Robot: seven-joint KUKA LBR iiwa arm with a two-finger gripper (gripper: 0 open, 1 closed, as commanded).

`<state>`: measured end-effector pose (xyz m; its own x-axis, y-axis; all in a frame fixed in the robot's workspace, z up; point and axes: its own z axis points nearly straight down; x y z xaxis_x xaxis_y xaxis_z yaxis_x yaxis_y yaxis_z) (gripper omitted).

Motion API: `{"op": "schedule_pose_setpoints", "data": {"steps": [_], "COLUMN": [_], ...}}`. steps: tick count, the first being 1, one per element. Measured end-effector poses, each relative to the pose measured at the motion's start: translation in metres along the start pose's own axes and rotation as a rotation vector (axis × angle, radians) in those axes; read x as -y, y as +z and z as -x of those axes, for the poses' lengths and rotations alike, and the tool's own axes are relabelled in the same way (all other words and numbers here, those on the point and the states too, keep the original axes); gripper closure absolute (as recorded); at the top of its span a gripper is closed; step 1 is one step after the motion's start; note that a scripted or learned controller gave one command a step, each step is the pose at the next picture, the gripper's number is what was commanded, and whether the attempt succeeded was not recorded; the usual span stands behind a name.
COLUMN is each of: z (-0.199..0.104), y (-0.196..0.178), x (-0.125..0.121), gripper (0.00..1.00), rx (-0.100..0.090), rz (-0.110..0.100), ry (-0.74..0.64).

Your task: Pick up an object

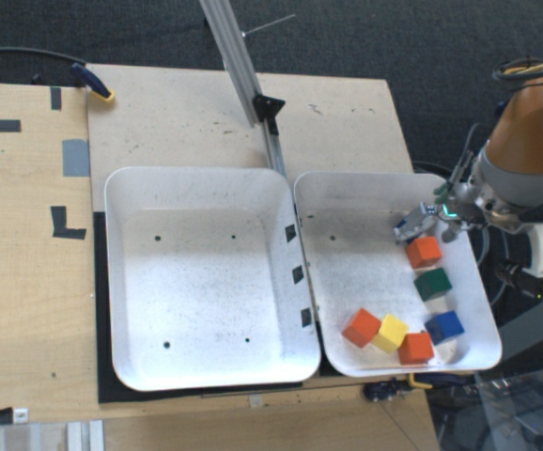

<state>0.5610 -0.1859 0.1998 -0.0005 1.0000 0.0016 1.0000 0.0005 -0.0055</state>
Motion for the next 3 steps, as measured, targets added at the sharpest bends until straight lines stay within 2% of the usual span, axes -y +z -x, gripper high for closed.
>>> {"op": "schedule_pose_setpoints", "data": {"steps": [1,2,3], "z": [0.000,-0.002,0.009], "y": [-0.002,0.041,0.085], "x": [-0.001,-0.001,-0.008], "gripper": [0.00,0.00,0.00], "rx": [0.001,0.001,0.010], "rz": [0.004,0.000,0.012], "ry": [-0.002,-0.001,0.001]}}
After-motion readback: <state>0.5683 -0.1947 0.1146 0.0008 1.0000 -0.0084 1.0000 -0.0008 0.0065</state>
